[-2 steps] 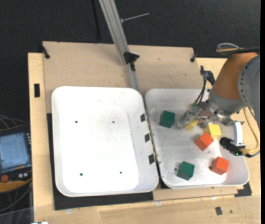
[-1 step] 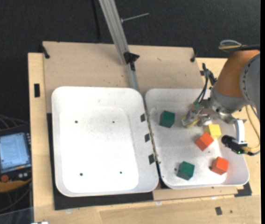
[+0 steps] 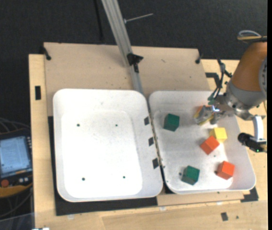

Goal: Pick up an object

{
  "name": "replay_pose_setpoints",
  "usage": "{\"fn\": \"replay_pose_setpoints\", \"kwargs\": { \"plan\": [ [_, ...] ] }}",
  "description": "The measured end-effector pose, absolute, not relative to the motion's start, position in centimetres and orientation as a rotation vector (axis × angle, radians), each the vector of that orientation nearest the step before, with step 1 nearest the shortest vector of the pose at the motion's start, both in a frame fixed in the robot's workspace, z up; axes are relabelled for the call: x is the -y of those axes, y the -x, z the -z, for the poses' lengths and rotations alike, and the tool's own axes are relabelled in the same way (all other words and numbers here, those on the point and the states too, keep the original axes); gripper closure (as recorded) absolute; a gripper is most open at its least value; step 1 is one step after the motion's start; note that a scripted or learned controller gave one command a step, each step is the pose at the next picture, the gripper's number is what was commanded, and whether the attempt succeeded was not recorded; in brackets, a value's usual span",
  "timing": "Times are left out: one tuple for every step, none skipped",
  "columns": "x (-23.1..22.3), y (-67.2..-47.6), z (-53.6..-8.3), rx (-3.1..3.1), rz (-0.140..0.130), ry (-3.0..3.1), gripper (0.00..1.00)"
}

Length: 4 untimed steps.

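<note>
The arm (image 3: pixel 251 75) enters at three o'clock and hangs over the upper part of the right bin (image 3: pixel 174 99). Its gripper (image 3: pixel 207 113) sits low near the bin floor; whether it is spread or closed, or has hold of anything, I cannot tell from this slant. A yellow cube (image 3: pixel 220 133) lies just at five o'clock of the gripper, with an orange cube (image 3: pixel 209 145) touching it at seven o'clock. A green cube (image 3: pixel 171 122) rests at nine o'clock of the gripper, well apart. Another green cube (image 3: pixel 190 175) and a second orange cube (image 3: pixel 225 169) lie near the bin's six o'clock edge. The left bin (image 3: pixel 102 143) adjoins at nine o'clock.
</note>
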<state>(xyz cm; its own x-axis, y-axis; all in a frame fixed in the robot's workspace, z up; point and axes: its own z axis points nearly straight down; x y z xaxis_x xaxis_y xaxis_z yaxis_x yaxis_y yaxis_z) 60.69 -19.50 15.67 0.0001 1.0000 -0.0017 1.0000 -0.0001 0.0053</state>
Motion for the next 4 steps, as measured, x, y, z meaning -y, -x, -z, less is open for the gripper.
{"fn": "replay_pose_setpoints", "kwargs": {
  "plan": [
    [19.5, -60.2, -20.3, -2.219, -0.005, -2.216, 1.0],
    [19.6, -60.3, -25.8, -2.219, -0.005, -2.214, 1.0],
    [14.7, -59.2, -26.5, -2.229, -0.002, -2.214, 1.0],
    [9.8, -57.1, -25.1, -2.228, 0.001, -2.217, 1.0]
  ]
}}
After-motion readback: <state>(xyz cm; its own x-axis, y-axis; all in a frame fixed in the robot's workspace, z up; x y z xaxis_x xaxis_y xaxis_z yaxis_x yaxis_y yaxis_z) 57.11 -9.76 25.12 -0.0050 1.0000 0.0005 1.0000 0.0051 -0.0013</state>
